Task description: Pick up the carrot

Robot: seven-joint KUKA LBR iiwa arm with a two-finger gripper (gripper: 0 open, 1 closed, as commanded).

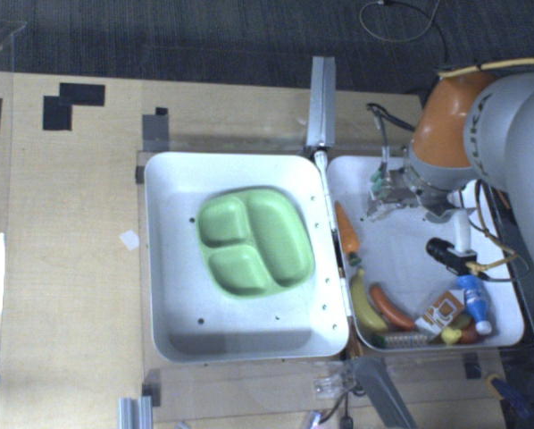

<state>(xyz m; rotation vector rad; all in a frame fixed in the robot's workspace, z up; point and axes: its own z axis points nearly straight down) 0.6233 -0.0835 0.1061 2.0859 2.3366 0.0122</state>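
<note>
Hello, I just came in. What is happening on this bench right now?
A grey robot arm reaches in from the right over the right bin, and its gripper hangs above the bin floor. Its target, the carrot, lies against the bin's left wall, apart from the gripper. A banana, a sausage and a bottle lie nearer the front. The left bin holds a green divided tray.
</note>
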